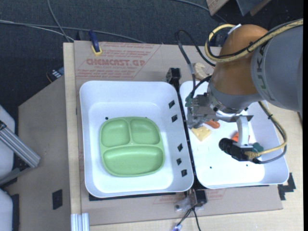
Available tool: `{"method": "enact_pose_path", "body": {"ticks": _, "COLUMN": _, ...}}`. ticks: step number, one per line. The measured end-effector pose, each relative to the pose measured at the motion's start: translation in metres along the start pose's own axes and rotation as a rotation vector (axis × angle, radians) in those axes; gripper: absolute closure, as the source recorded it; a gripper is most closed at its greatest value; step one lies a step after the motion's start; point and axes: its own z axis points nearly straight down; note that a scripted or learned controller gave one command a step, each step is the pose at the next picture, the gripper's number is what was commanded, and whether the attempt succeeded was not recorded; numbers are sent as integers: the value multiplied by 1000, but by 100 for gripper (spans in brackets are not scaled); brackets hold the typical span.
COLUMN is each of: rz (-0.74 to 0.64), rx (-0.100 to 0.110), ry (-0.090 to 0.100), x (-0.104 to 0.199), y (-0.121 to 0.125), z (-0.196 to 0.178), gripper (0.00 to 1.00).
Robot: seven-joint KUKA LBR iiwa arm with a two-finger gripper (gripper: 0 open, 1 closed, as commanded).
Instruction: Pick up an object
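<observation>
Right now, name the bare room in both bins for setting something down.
Left bin: bare floor along the far wall, beyond the green plate. Right bin: bare floor along its near rim. Crowded under the end effector, around the pale wedge and orange piece.

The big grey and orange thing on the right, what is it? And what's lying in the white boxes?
That is a robot arm, moved by a computer program. One camera fixed above the bench took the picture, looking down at a slant. At the arm's end is a tool for grabbing things; it hangs over the right bin, near its left edge. The white boxes are two shallow bins. In the left bin lies a green plate with three sections. In the right one, beside the tool, lie a pale yellow piece and a small orange piece. Its job is to pick something up, but I cannot tell whether it holds anything.
</observation>
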Motion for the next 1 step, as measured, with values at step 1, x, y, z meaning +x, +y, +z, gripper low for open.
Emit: {"method": "enact_pose_path", "body": {"ticks": 1, "rz": 0, "rx": -3, "ry": 0, "x": 53, "y": 18, "z": -11, "gripper": 100}}
